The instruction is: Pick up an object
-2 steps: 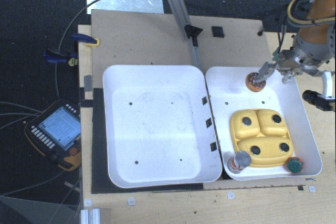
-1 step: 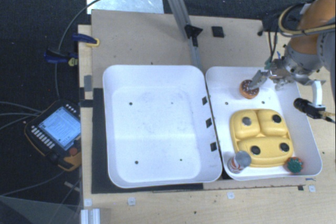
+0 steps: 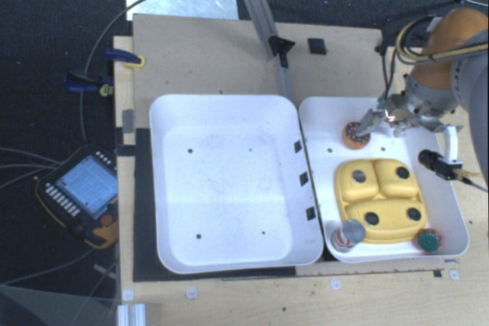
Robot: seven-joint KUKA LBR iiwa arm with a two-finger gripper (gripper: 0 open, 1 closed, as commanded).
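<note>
Down at the front edge of the right bin (image 3: 458,237), a small green object (image 3: 429,240) is sitting in the near corner, and a little grey-and-brown piece (image 3: 349,232) is lying by the near left corner. Between them, a big yellow moulded toy (image 3: 381,199) with dark spots is filling the middle of that bin. Further back, a small brown round object (image 3: 354,135) is resting near the far left of the same bin. The gripper (image 3: 372,121) is hovering right over it, just beside and perhaps touching it, reaching in from the grey arm (image 3: 447,80) with its orange band. Its state is too small and blurred to tell. The left bin (image 3: 164,164) is lying alongside, touching the right one. Off the bench to the left, a teach pendant (image 3: 80,195) is glowing on the dark floor.
</note>
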